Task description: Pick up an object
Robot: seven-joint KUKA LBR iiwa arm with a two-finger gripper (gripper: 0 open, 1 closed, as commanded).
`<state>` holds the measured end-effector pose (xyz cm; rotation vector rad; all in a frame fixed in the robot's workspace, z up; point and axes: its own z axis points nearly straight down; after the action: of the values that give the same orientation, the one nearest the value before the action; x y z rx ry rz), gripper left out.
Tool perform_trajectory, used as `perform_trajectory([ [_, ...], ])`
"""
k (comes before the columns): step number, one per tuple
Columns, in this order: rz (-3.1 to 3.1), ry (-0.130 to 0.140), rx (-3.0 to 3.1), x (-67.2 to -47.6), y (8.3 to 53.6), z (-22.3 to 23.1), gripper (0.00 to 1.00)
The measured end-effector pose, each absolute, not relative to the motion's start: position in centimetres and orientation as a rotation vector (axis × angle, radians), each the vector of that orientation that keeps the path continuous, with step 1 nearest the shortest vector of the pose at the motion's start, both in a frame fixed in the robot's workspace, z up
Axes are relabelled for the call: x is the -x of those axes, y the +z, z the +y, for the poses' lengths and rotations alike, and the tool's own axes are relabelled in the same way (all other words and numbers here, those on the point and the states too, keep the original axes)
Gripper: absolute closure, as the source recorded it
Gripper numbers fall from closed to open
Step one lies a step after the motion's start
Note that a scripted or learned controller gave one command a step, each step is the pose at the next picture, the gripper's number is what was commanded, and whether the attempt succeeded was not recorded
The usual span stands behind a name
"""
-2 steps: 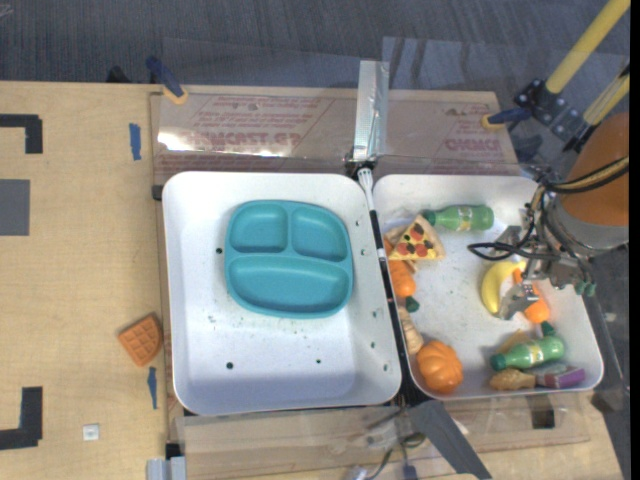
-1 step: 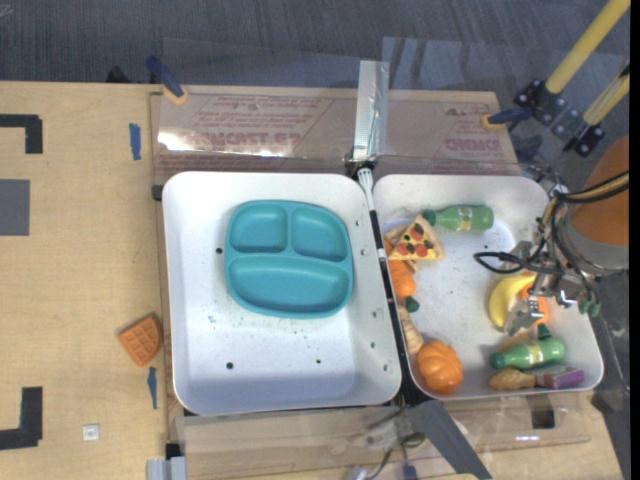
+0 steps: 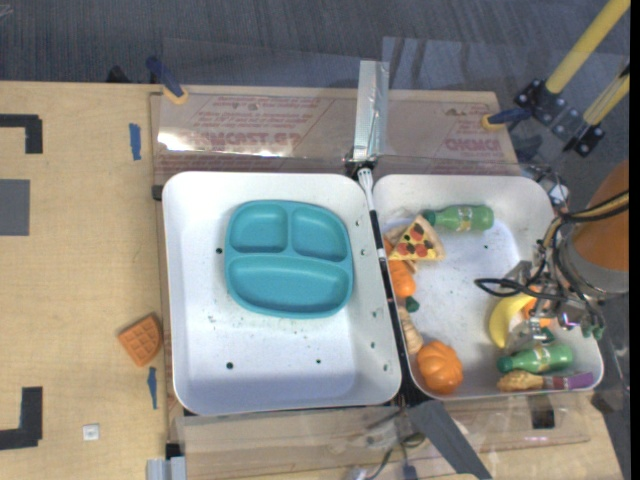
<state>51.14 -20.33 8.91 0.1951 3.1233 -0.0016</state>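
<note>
Target object: yellow banana, toy food, lying in the right bin near its right wall, just beside the gripper.
Handling guess: looks like light, stiff moulded plastic, smooth and curved, so likely slippery; best taken across the narrow middle of the curve, not at the tapered ends.
Gripper: low over the right side of the right bin, amid a tangle of cables; the tips are buried in clutter, so I cannot tell how far apart they stand or whether anything sits between them.
Immediate neighbours: green bottle just below the banana, and a tan, corn-like piece along the bin's near rim, touching or nearly so (crowding here could foul a grasp).
Further in the same bin: orange pumpkin at the near left corner, pizza slice and a second green bottle toward the far side, well apart from the gripper.
Left bin: holds a teal divided plate, lying flat at its middle.
Bench: a waffle piece lies outside the bins, to the left.
</note>
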Motion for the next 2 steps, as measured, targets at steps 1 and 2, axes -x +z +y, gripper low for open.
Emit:
perform_trajectory([
  [1, 3.110, -0.008, -0.191, -51.6, 10.3, -20.3, 1.00],
  [2, 3.129, 0.000, -0.027, -53.5, 16.7, -13.5, 1.00],
])
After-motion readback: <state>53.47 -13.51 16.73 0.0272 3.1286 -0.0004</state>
